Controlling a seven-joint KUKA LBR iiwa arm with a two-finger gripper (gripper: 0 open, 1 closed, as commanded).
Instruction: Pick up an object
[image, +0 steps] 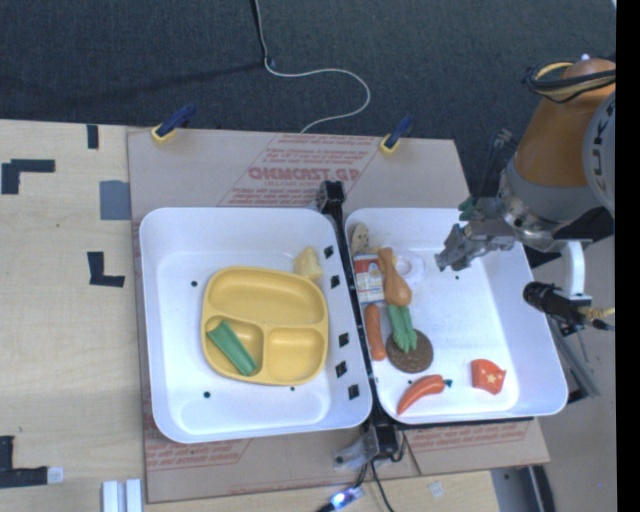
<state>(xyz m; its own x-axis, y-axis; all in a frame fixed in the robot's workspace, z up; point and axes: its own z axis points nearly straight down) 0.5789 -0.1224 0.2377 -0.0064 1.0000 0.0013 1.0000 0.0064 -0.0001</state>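
My gripper (450, 256) hangs over the upper right part of the right bin (520, 330), with nothing seen between its dark fingers. To its left lie a small figure toy (359, 238), a red-and-white packet (367, 276) and a brown drumstick (394, 279). Below those sit a sausage (375, 331), a green vegetable (402, 325) and a brown cookie (412, 354). A red chili pepper (421, 392) and a red strawberry-like piece (488, 375) rest near the bin's front.
The left bin (170, 300) holds a yellow divided plate (268, 325) with a green pickle (233, 347) in it, and a pale yellow piece (309, 262) by the plate's upper right. A black divider (345, 300) separates the bins. The arm's body (560, 150) rises at right.
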